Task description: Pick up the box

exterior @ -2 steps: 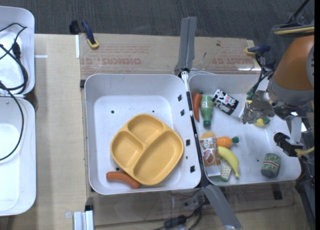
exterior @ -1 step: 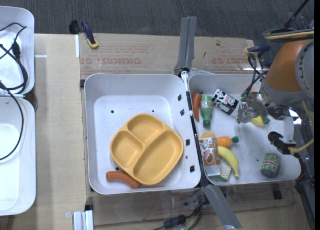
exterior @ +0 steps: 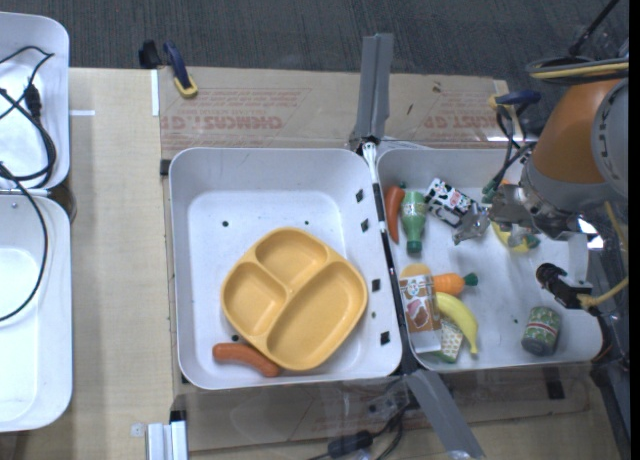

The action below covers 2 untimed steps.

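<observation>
I am seeing the pick not yet done: the box [exterior: 419, 309] is lying flat at about seven o'clock in the right bin [exterior: 575, 348], untouched, while the pincer [exterior: 473, 225] is hovering toward eleven o'clock, its opening impossible to tell.

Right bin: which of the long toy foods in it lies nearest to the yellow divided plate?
The orange carrot against the right bin's left wall; the banana lies farther right.

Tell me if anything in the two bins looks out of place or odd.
One thing: a sausage lies on the left bin's floor, tucked against the front edge of the yellow divided plate rather than in a compartment. The right bin's items are jumbled, but nothing looks spilled or damaged.
</observation>
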Available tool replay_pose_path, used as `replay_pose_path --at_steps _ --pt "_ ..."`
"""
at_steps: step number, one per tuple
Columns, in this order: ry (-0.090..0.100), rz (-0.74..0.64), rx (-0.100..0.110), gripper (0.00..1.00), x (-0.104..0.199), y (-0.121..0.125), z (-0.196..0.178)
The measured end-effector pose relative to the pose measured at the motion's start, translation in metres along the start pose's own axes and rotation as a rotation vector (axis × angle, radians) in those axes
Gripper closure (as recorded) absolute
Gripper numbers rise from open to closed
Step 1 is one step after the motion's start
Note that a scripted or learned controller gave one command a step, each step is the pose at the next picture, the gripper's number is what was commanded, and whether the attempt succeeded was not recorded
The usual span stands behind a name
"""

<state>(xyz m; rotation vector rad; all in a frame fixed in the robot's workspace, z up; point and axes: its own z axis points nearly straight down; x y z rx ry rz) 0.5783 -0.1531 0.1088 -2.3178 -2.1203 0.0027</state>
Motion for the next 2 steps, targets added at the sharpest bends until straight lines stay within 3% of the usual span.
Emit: replay_pose_path --at_steps 1,2 --pt "-0.001 -0.043 -0.003 0.0 0.015 0.075 -0.108" --pt "-0.001 -0.133 0.0 0.0 -0.035 0.083 -0.057"
